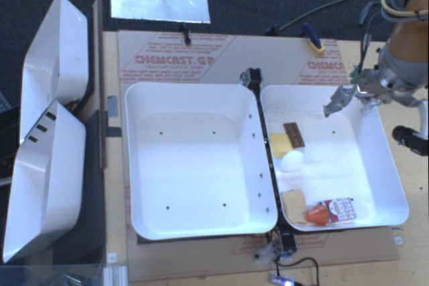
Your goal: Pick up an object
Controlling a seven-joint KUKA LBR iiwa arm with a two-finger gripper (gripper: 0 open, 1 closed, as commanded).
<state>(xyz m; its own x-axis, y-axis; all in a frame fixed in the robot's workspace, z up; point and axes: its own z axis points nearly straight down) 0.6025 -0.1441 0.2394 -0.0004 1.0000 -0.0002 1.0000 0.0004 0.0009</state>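
Gripper (335, 106) hangs with nothing held over the far edge of the right bin (385, 164), finger spread not readable; objects lie near its left wall, so travel left and nearer, centre over the isolated brown bar (293, 134), then descend straight before closing.

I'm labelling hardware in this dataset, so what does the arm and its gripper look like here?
The arm is grey, with an orange band above the wrist and a yellowish cable loop beside a dark cable near its top. Its gripper is a metallic grey assembly, with a slim finger pointing into the right bin.
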